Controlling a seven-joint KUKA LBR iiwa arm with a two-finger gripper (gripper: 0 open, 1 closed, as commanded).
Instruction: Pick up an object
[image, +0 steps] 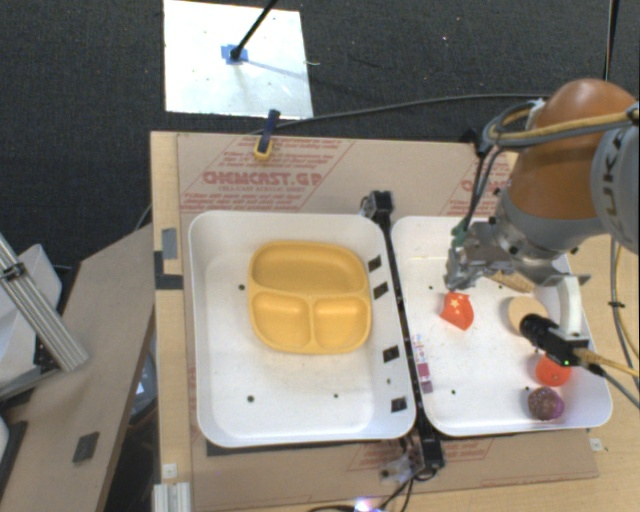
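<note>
A single fixed camera looks down at a slant from above the bench (170, 300), far enough back to take in both white bins: the left bin (215, 330) near the frame's centre, the right bin (480, 400) toward the right edge. The arm (570, 170) enters from the right.

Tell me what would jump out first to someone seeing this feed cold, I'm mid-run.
The yellow divided plate sitting in the middle of the left bin stands out most. Next comes the grey arm with its orange band reaching in over the right bin, its gripper hanging just above a small orange-red object. Near that bin's front right corner lie an orange ball and a dull purple one.
</note>
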